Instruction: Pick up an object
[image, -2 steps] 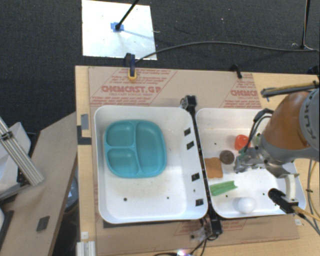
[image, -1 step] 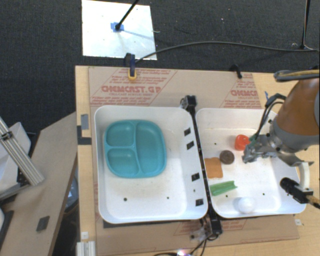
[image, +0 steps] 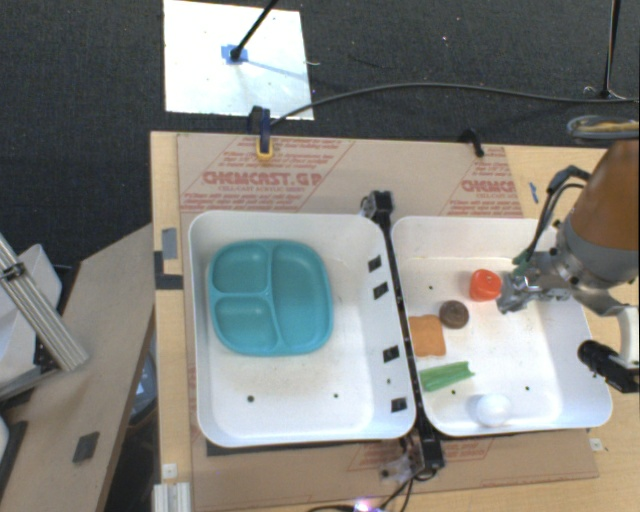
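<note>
The small orange-red rounded plastic object (image: 485, 284) lies in the right-hand shallow white bin (image: 560, 345), just beside the arm's two-finger gripper (image: 514, 295), whose state cannot be told; it looks light, stiff and smooth, best pinched across its middle.

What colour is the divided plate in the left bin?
Teal, a blue-green; the plate shows clearly in the camera view.

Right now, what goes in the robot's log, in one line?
gripper: right bin, beside orange ball | holding: nothing seen | teal plate: left bin
</note>
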